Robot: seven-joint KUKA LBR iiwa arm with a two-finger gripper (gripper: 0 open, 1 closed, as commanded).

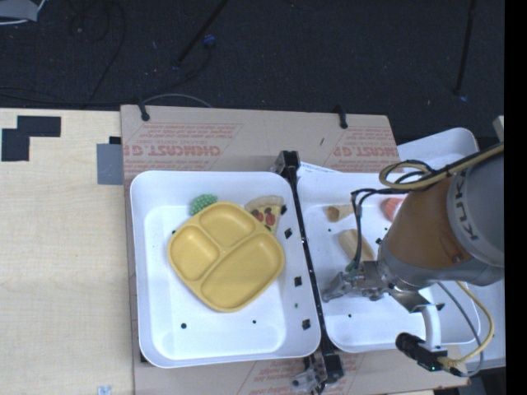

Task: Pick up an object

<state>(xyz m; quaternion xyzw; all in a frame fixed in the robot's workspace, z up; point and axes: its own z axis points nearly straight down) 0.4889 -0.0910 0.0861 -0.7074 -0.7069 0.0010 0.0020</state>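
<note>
tool [339,287] hangs low over the right bin [362,342], near its left wall, and whether it is clenched or released cannot be told from this slant; nothing is visible in it. candidates sit toward twelve o'clock of it: a tan wedge [352,243] just above, a small brown piece [333,213] further up, and a pink piece [393,208] at about one o'clock, half hidden by the arm. all look like light, hard plastic play food, likely smooth and prone to slip, so a pinch across the narrow width seems wisest. in the left bin [156,303], the yellow divided plate [226,256] looks stiff but too wide except at its rim; a green piece [202,203] and pizza slice [266,211] peek out at its twelve o'clock.
</note>
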